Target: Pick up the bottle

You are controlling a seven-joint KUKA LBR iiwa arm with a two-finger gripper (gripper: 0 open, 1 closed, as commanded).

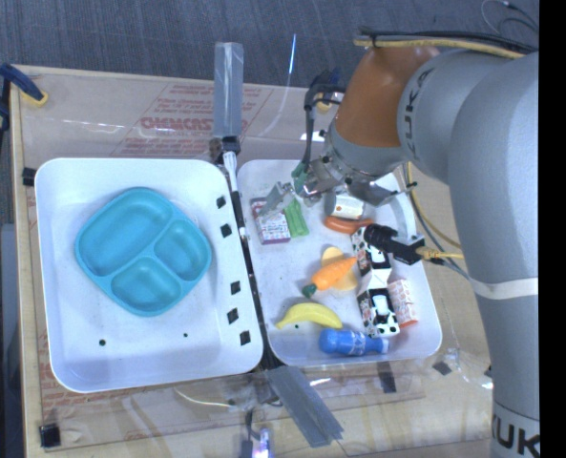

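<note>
The blue bottle (353,343) lies at the lower edge of the right bin (426,337), beside the banana (307,316). The hand (304,181), state unclear, hovers at the bin's upper part; crowding toys risk a wrong grab.

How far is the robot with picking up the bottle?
Nothing looks done yet. The blue bottle lies at the near edge of the right bin, beside the banana. The hand is over the far end, apart from it. Reaching, gripping and lifting are all left.
</note>
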